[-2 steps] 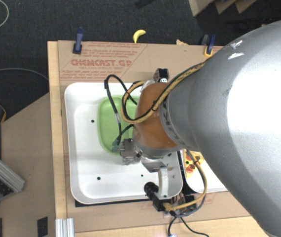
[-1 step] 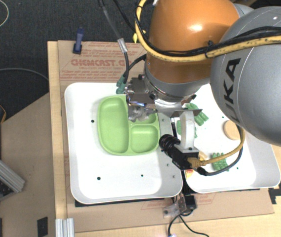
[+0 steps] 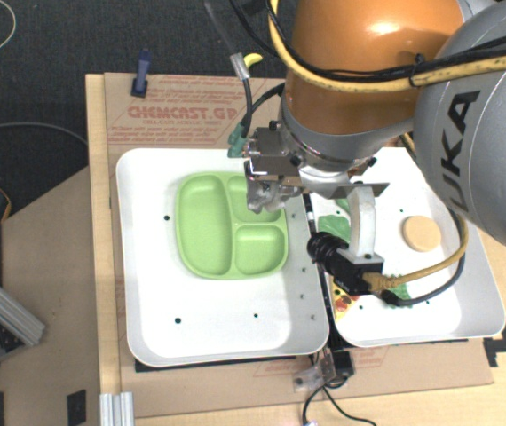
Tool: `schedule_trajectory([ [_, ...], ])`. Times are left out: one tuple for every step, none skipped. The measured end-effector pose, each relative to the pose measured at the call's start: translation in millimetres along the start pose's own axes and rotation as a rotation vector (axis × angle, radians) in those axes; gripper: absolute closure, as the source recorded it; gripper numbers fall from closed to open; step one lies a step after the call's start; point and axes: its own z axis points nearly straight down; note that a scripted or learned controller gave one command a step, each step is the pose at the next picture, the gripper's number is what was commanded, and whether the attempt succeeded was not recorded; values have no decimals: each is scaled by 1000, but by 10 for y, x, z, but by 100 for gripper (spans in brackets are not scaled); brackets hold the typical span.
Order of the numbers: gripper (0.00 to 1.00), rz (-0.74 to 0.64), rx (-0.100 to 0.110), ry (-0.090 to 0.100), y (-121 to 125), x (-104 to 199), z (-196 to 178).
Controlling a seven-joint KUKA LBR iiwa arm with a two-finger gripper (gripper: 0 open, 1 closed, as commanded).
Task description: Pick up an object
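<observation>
A light green divided plate (image 3: 213,229) lies in the left white bin (image 3: 146,273), toward its upper middle. My gripper (image 3: 262,198) hangs below the big orange and grey wrist, low over the plate's upper right compartment near the wall between the two bins. Nothing can be seen held in it. In the right bin (image 3: 470,313) lies a round tan disc (image 3: 422,232). A dark green piece (image 3: 333,225) sits by that bin's left wall, partly hidden by the arm's cabling.
The arm's bulk covers the upper part of the right bin. A black connector and yellow cable (image 3: 359,275) hang over the right bin's left side, above a small colourful item (image 3: 345,303). Cardboard (image 3: 182,105) underlies both bins.
</observation>
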Motion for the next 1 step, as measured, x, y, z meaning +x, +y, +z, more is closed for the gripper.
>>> schedule_trajectory([
  [100, -3, 9, -2, 121, 488, 366],
])
